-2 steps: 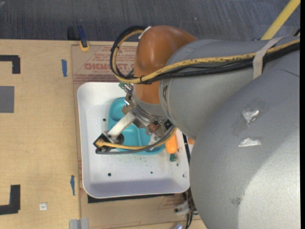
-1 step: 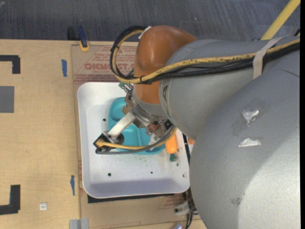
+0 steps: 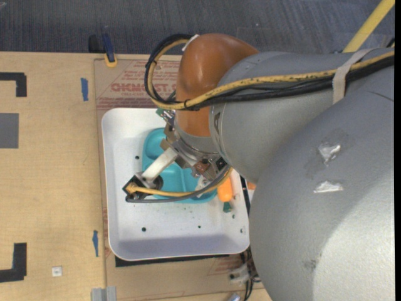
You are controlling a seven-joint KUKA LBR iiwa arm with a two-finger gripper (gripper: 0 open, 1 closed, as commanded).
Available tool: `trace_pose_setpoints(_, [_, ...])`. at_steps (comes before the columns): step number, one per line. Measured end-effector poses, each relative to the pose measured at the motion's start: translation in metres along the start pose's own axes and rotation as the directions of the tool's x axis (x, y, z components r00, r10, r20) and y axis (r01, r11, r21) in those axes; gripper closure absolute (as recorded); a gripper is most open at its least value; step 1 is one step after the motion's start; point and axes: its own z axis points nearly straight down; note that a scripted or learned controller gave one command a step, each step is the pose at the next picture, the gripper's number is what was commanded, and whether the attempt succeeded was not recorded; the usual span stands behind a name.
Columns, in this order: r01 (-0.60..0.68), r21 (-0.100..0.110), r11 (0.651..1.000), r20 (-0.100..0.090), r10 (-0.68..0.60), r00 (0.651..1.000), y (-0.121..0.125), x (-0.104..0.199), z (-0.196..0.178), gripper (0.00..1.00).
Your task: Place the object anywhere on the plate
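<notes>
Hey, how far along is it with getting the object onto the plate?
Done: nothing I can confirm. An orange object with a green end lies at the right rim of the teal plate in the white bin, and I can't tell if it rests on the plate. In hand: the wrist hangs low over the plate, hiding what is beneath it. Left: probably setting the object clearly on the plate.
</notes>
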Motion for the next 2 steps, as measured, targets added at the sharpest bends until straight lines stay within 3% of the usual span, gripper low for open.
trace_pose_setpoints(2, [0.000, 0.000, 1.000, 0.000, 0.000, 1.000, 0.0000, 0.0000, 0.0000, 0.00])
